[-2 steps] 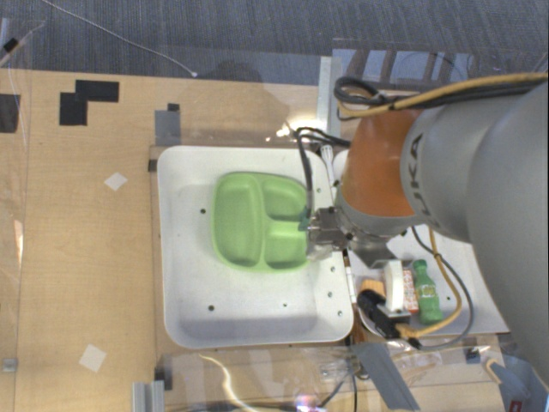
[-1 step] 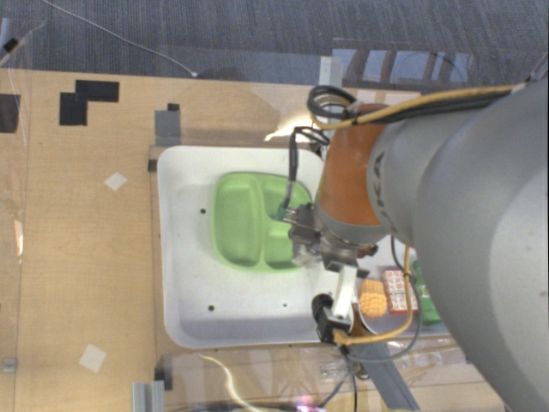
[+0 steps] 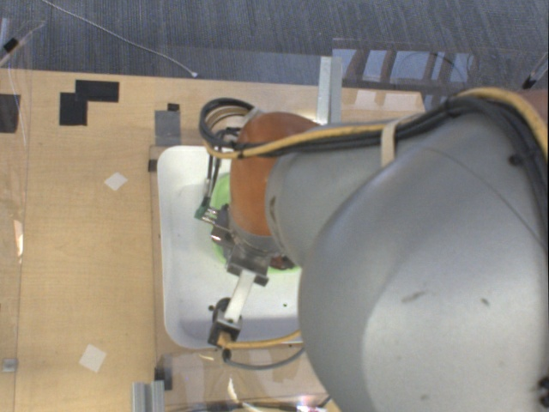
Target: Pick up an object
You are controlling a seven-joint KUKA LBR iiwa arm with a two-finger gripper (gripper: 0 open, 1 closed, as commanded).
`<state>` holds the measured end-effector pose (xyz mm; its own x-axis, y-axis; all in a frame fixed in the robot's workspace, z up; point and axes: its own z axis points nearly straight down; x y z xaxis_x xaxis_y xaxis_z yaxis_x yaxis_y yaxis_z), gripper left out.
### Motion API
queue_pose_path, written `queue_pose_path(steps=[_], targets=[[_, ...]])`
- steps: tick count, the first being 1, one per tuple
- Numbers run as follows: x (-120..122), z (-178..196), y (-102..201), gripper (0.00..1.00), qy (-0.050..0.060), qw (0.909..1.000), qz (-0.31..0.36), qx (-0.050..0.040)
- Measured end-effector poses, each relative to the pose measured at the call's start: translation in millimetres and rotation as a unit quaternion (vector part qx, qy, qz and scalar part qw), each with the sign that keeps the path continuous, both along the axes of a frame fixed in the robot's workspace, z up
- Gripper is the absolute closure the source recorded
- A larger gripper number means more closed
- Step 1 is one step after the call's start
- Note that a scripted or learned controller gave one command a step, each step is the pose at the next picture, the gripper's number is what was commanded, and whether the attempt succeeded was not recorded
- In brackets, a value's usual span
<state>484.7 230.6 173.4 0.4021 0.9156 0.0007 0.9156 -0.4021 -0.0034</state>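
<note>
Arm covers the jaws down in the white bin, grip state can't tell; green object beside the wrist, so a blind close may miss or shove it.

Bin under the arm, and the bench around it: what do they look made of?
The bin looks like smooth white moulded plastic: rounded corners, soft sheen, no seams. The bench looks like pale wood or wood-look laminate: faint grain, matt finish; which one, I cannot tell. The green thing is mostly hidden by the arm.
</note>
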Motion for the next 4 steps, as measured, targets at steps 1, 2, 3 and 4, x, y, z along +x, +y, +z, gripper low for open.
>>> queue_pose_path(steps=[1,2,3,4], targets=[[2,10,4,1.00,-0.001,0.9913,-0.132,-0.0014],[2,14,4,1.00,-0.001,0.9539,-0.300,-0.0003],[1,-46,3,1.00,0.001,0.8881,-0.460,-0.0020],[5,-83,5,1.00,-0.002,0.8882,-0.460,0.0036]])
